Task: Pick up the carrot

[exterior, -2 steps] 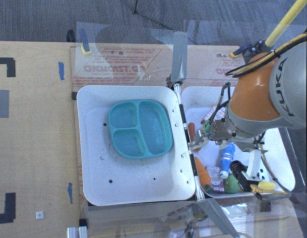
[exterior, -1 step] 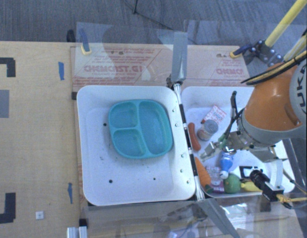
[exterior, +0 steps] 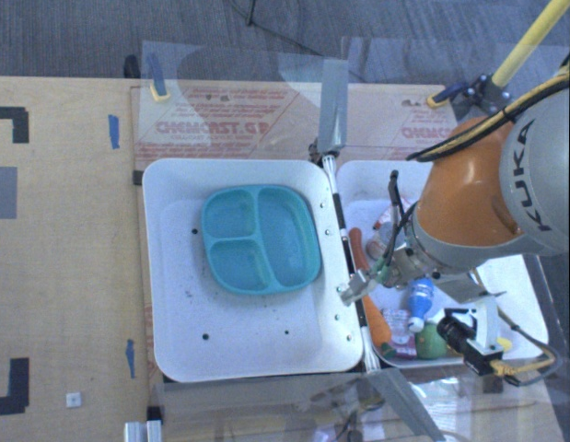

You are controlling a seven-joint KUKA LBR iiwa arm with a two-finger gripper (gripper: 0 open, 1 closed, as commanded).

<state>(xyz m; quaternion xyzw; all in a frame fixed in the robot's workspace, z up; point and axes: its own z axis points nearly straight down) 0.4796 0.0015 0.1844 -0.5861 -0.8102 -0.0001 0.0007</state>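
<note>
A: Where do you see the carrot (exterior: 376, 325)?

B: You find it in the right bin (exterior: 363, 184), low along its left wall, lying lengthwise beside the divider where the two bins meet. It is orange and only partly visible, since the arm's wrist covers the space just above it.

A: What crowds it?

B: You have a blue-capped bottle (exterior: 419, 300) just to its right, a green rounded item (exterior: 431, 340) near the bin's lower edge, and something pinkish under the bottle that you cannot identify. A reddish-brown stick-like object (exterior: 356, 246) lies farther up the same wall. The arm (exterior: 469, 201), with its orange band, hangs over the middle of this bin and hides much of the contents.

A: And the gripper?

B: You see the gripper (exterior: 356, 288) at the dividing rim, just above the carrot's upper end. You cannot tell whether it is open or closed, and nothing is visibly held in it.

A: How much room is there?

B: On the carrot's left you have the bin wall right against it, so that side is tight. The left bin (exterior: 174, 339) holds a teal divided plate (exterior: 261, 239) near its centre, with bare white floor around it. The tan surface (exterior: 63, 247) stretches wide to the left.
</note>
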